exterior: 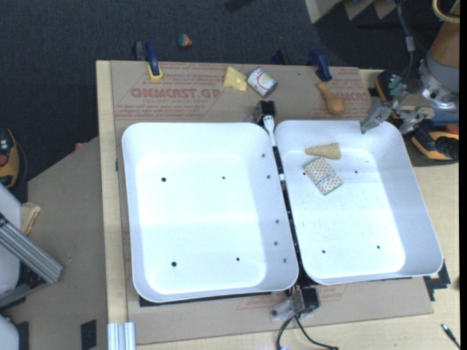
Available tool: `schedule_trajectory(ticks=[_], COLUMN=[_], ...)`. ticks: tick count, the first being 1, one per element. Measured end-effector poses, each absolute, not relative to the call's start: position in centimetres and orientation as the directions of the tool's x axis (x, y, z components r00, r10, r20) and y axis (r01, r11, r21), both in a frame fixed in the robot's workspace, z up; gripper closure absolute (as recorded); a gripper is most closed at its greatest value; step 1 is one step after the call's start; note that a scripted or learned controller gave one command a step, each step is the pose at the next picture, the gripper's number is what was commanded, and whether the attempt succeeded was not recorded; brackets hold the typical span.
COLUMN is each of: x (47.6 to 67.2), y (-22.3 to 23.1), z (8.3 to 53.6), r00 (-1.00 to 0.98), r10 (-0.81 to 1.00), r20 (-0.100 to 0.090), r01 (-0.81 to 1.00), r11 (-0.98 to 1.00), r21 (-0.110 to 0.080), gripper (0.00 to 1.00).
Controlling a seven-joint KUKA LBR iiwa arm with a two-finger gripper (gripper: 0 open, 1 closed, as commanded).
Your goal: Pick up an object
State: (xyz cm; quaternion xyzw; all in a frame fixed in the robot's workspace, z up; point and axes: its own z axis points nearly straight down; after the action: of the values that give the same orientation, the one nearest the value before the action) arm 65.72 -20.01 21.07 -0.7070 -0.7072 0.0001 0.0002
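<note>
Two small objects lie in the right bin, near its far left corner: a tan wedge-shaped piece and, just in front of it, a white patterned square pad. My gripper hangs over the right bin's far right rim, well to the right of both objects and apart from them. Its two fingers are spread open, and there is nothing between them.
The left bin adjoins the right one. Behind the bins, the board carries a yellow chunk, a small can, a brown wooden piece, a black marker and two blue clamps.
</note>
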Motion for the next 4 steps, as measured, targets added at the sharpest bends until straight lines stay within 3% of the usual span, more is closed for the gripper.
schedule_trajectory(ticks=[1, 2, 3, 4], x=[65.8, 63.3, 59.5, 57.9], y=[-20.0, -22.6, -22.5, -22.4], z=[22.2, 29.3, 35.9, 54.8], r00=[-0.001, 0.002, 0.002, -0.001], r10=[1.0, 1.0, 1.0, 1.0], r20=[-0.002, -0.005, -0.005, -0.01], r01=[1.0, 1.0, 1.0, 1.0], r11=[0.001, -0.002, -0.002, 0.001], r21=[0.004, 0.008, 0.01, 0.022], gripper=[1.0, 1.0, 1.0, 1.0])
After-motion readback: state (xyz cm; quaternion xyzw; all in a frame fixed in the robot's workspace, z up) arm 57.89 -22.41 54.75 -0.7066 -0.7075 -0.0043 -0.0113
